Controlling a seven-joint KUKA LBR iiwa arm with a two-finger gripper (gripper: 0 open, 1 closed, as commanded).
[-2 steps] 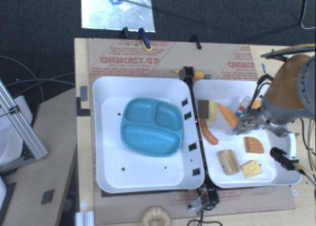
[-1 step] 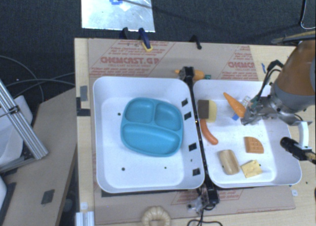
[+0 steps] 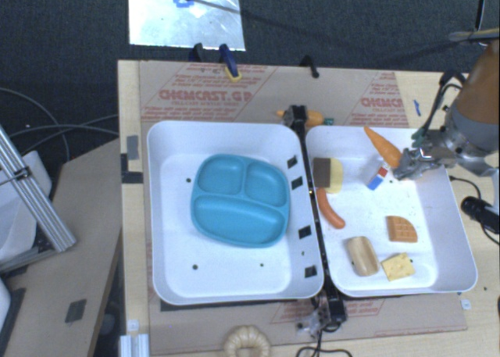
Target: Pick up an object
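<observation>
The arm (image 3: pixel 476 113) reaches in over the right bin (image 3: pixel 461 265), and its gripper (image 3: pixel 412 162) hangs low beside the carrot (image 3: pixel 383 145), just right of that orange cone's thick end; a small blue-and-red block (image 3: pixel 377 178) lies just left of and below it. From here I cannot tell how the fingers stand, since they blur into the wrist hardware, and nothing shows between them. I judge this to be the approach step: no object is lifted yet. The next move calls for settling on one target, probably the carrot or the block, centring over it and closing squarely. The carrot looks smooth, tapered plastic and could roll or slip. Other choices rest in the same bin: a glossy red sausage (image 3: pixel 329 209) against the divider, a pale yellow wedge with a brown end (image 3: pixel 327 174), a rounded tan bread roll (image 3: pixel 362 255), a gridded waffle (image 3: pixel 401 230) and a yellow cheese chunk (image 3: pixel 398 267). The left bin (image 3: pixel 168 191) holds a matte blue divided plate (image 3: pixel 240 199). Both bins sit on the table (image 3: pixel 258 90).
</observation>
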